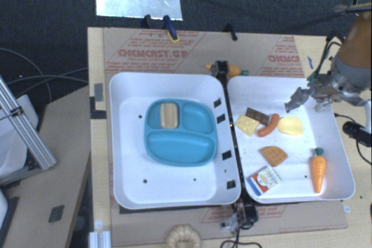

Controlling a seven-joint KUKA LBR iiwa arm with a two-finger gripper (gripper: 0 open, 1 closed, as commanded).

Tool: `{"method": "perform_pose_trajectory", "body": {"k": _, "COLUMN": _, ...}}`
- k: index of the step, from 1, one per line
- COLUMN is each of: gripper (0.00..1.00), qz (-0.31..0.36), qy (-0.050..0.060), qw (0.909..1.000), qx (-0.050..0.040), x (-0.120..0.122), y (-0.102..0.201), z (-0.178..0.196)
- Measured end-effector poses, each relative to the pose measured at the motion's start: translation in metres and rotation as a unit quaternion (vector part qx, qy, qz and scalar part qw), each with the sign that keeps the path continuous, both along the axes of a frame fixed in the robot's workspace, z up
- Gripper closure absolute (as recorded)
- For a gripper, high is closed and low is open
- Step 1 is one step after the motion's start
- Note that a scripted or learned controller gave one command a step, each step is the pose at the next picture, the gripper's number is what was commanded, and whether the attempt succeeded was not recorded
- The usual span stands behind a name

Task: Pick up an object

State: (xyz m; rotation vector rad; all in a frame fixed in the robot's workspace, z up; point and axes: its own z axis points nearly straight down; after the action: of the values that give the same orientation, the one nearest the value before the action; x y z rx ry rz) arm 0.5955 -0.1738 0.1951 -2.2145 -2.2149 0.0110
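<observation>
While two white bins are sitting side by side on the bench, the left bin [125, 125] is holding a blue divided plate [180, 139] with a tan bread slice [168, 115] lying in its upper left compartment. The arm is reaching over the right bin [340, 174], its gripper [307, 99] hovering with fingers spread, pinching nothing. Below it are lying an orange carrot [317, 169], a small carton [264, 179], a waffle [273, 154], a yellow lemon-like piece [290, 125], a cheese wedge [247, 125], a sausage [268, 125] and a chocolate bar [257, 115]

Brown protective sheet [157, 50] under bins: red "CHEMCAST GP" print (repeated, partly hidden).
</observation>
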Motion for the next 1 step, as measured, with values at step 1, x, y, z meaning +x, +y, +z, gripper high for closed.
{"method": "perform_pose_trajectory", "body": {"k": 1, "gripper": 0.0, "qz": 0.001, "qy": -0.007, "qw": 1.0, "qx": -0.0011, "x": 0.0029, "y": 0.0005, "z": 0.0084}}
